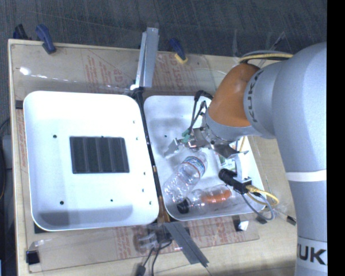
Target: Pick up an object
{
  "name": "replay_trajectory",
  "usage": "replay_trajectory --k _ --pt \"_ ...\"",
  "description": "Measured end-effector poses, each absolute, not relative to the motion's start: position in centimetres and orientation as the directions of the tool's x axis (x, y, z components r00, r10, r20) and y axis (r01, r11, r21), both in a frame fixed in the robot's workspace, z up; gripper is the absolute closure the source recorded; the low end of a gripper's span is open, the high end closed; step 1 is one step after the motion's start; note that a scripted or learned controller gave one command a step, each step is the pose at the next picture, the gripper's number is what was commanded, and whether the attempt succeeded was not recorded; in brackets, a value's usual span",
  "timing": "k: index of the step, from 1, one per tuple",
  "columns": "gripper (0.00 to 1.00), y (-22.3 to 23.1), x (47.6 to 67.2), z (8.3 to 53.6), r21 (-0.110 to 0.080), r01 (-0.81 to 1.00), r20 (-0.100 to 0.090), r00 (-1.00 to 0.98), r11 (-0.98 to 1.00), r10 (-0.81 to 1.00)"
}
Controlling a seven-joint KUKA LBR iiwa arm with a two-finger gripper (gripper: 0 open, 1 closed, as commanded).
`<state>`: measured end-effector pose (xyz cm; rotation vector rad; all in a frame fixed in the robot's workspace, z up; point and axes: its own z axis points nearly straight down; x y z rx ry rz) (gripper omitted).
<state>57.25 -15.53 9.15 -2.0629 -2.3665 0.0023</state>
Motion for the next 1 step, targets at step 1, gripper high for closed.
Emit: replay_trajectory --k 1 --pt "0.00 -20.54 53.23 9.53 0.012 0.986 -0.004 -0.165 0.165 0.986"
